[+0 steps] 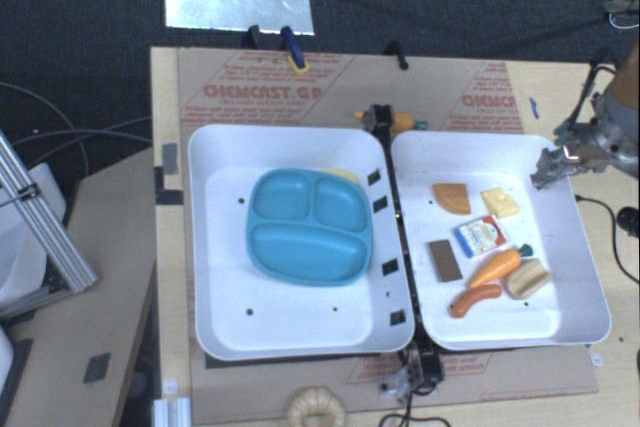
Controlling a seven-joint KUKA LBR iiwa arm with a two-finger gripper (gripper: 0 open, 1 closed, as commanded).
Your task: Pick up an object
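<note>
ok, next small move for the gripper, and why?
Probably shift left and down over the right bin toward the cheese wedge. The gripper sits at that bin's upper right rim with nothing visibly between its fingers, and the wedge is the nearest item, lying apart from the milk carton and carrot.

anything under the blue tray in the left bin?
A yellowish edge pokes out from behind the blue tray at its upper right in the left bin. The tray covers the rest, so it can't be identified.
</note>
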